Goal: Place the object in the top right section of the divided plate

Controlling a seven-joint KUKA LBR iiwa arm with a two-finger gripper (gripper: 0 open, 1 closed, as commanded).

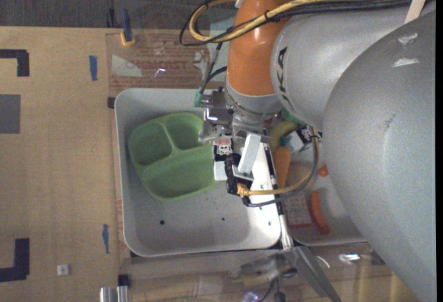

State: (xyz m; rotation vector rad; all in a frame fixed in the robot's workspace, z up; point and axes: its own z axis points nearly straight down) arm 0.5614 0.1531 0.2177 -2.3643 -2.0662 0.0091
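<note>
A green divided plate (163,153) lies in the left white bin (180,231), with two small sections toward the top and one large section below. The grey arm with its orange band reaches in from the right, and its gripper (220,148) hangs over the plate's right edge. The wrist body and cables cover the fingertips, so what lies between them is hidden. An orange carrot-like object (282,162) and a yellow banana-like piece (282,131) lie in the right bin, just behind the wrist.
The right bin also holds another orange piece (318,214) and small toys, mostly hidden by the arm. The two bins meet at a ridge (282,224). Brown bench surface with blue tape marks (93,67) stretches to the left.
</note>
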